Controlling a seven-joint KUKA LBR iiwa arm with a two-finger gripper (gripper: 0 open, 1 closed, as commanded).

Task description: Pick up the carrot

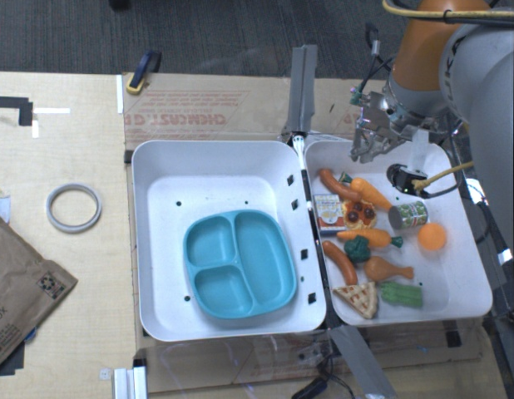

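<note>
Above the far edge of the right bin (465,306) hangs the gripper (367,151), with nothing between its fingers; whether they are spread or closed I cannot tell from this angle. The carrot (369,193) lies in the far half of that bin, slanted, just beside a sausage (336,184) on one side and touching or nearly touching a pizza piece (360,215) below it. To take it well, I judge the arm should drop nearly straight down and a little nearer, fingers turned across the carrot's width, closing at its thick middle so the sausage is not caught too. Near it stand a can (407,215), an orange (432,236) and a second carrot (367,238) with green top, which could be mistaken for the target. A blue plate (240,264) sits in the left bin (157,223), well apart.
</note>
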